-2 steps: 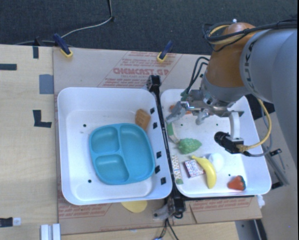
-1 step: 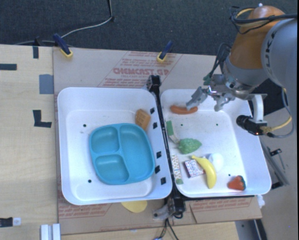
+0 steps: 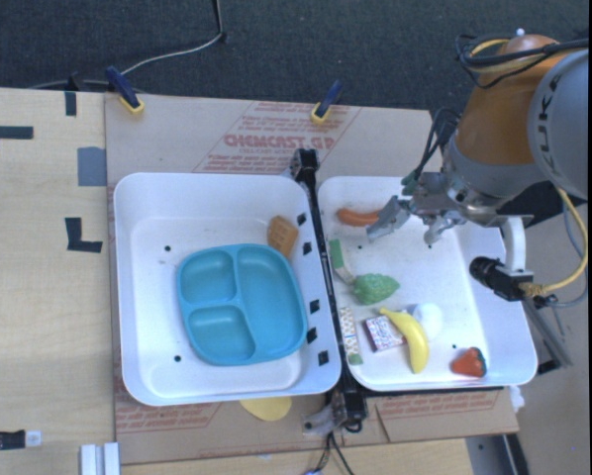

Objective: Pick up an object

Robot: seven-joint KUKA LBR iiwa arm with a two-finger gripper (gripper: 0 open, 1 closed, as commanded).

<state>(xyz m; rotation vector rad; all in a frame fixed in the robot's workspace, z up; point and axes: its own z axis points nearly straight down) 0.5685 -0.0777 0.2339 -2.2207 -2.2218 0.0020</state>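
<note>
My gripper (image 3: 413, 226) hangs over the back of the right bin (image 3: 494, 364), fingers spread apart with nothing between them. An orange carrot-like piece (image 3: 356, 216) lies just left of the left fingertip. Farther forward lie a green leafy toy (image 3: 375, 287), a yellow banana (image 3: 411, 337), a small dark-red packet (image 3: 382, 332), a white ball (image 3: 430, 315) and a red strawberry-like piece (image 3: 467, 362).
The left bin (image 3: 143, 265) holds a blue divided plate (image 3: 240, 302) and a tan waffle-like piece (image 3: 282, 234). A black divider (image 3: 316, 255) runs between the bins. A black fitting with a yellow cable (image 3: 504, 277) sits at the right bin's edge.
</note>
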